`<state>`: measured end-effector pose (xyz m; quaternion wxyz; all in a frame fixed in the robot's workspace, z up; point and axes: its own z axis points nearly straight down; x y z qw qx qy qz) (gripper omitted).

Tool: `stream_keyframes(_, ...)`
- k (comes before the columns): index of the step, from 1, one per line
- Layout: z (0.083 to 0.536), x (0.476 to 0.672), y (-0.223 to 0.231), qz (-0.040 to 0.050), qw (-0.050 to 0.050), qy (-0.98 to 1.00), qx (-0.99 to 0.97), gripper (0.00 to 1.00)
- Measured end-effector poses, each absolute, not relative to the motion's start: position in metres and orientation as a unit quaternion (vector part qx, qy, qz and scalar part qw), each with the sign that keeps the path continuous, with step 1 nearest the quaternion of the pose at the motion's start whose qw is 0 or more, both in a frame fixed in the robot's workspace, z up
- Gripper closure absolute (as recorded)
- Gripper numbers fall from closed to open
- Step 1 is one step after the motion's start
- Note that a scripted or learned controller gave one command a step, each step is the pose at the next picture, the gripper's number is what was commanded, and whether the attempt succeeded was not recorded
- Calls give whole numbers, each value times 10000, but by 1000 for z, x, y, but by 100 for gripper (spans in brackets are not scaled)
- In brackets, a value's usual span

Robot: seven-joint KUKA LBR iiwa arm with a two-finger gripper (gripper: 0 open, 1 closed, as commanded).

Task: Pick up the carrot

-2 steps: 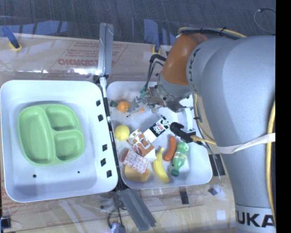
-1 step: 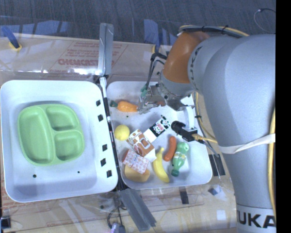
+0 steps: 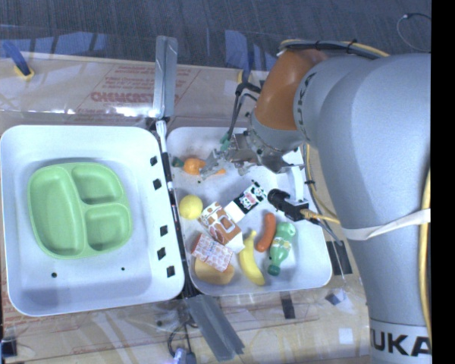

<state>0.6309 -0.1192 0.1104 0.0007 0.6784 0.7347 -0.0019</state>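
Observation:
The carrot (image 3: 193, 165) is a small orange piece with a green tip, lying at the back left of the right bin (image 3: 318, 275), close to the divider. My gripper (image 3: 212, 165) hangs low over the carrot's right end, and part of the carrot is hidden behind it. A further scrap of orange shows just to the gripper's right. The grey arm with its orange band (image 3: 284, 97) reaches in from the right above the bin's back edge.
Crowded in the right bin are a lemon (image 3: 190, 206), a black-and-white carton (image 3: 249, 198), a red sausage (image 3: 266, 231), a green bottle (image 3: 280, 250), a banana (image 3: 250, 262) and snack boxes (image 3: 220, 222). A green divided plate (image 3: 80, 207) sits in the left bin (image 3: 15, 279).

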Motion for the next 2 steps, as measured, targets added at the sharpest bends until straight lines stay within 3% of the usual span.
stream_keyframes(1,119,631,-119,-27,0,7362,6768,100)
stream_keyframes(2,118,631,-119,-28,-1,7363,6766,0)
